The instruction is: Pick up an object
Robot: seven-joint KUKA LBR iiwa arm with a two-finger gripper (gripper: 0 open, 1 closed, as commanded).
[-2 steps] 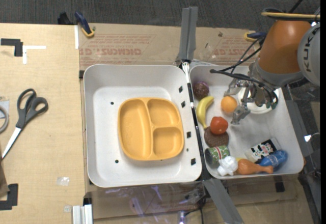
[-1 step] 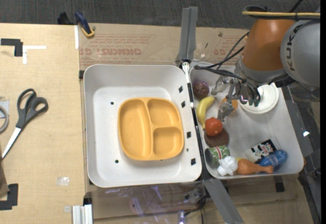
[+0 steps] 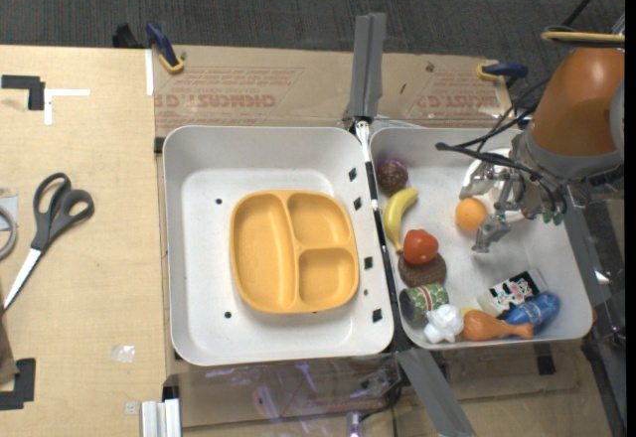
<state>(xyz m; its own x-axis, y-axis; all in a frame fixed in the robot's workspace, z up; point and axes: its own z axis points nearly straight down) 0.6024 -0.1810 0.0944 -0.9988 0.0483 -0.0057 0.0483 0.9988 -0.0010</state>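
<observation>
The right bin (image 3: 556, 271) holds several toy foods: an orange ball (image 3: 470, 215), a yellow banana (image 3: 397, 212), a red tomato (image 3: 419, 245) on a brown piece (image 3: 424, 271), a dark purple fruit (image 3: 392, 174), a green can (image 3: 423, 300), a white piece (image 3: 443, 324), an orange drumstick (image 3: 480, 326), a blue bottle (image 3: 534, 309) and a black-and-white carton (image 3: 510, 291). My gripper (image 3: 489, 217) hangs over this bin and stands open, right against the orange ball's right side. One finger (image 3: 484, 236) points down just below the ball. Nothing is lifted.
The left bin (image 3: 189, 256) holds a yellow divided plate (image 3: 294, 250). Scissors (image 3: 45, 221) lie on the wooden bench at the far left. Cardboard (image 3: 253, 87) lies behind the bins, held by blue clamps. The grey and orange arm (image 3: 581, 112) covers the right bin's far right corner.
</observation>
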